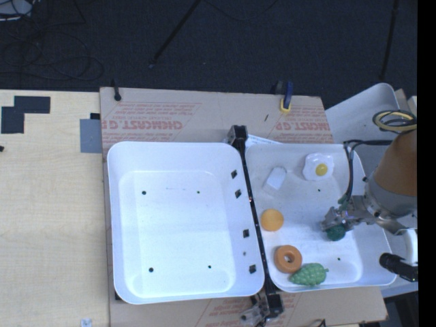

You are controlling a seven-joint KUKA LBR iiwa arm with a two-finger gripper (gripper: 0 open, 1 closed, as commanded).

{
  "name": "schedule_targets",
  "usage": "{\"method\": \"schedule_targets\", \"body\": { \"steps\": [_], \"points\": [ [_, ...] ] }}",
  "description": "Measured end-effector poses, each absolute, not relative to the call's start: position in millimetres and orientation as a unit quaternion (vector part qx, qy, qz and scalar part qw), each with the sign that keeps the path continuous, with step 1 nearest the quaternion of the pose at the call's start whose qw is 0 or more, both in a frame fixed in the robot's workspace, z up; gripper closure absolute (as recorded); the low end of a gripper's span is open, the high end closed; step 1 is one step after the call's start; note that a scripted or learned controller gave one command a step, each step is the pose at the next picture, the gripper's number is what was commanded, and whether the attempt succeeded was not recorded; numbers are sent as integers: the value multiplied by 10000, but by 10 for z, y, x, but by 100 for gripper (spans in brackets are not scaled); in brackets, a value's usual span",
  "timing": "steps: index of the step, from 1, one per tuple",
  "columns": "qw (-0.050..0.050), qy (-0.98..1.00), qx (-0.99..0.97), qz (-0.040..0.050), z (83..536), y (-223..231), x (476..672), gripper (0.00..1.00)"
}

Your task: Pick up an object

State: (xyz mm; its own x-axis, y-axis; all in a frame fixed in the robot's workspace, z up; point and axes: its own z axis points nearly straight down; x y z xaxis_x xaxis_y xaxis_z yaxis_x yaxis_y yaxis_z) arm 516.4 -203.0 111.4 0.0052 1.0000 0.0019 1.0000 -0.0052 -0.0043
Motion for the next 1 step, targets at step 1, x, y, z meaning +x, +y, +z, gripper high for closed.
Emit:
{"method": "schedule_targets", "body": {
  "steps": [1],
  "points": [
    [12,-7084,-7058,-5,1757,-1479,4957,100]
  ]
}}
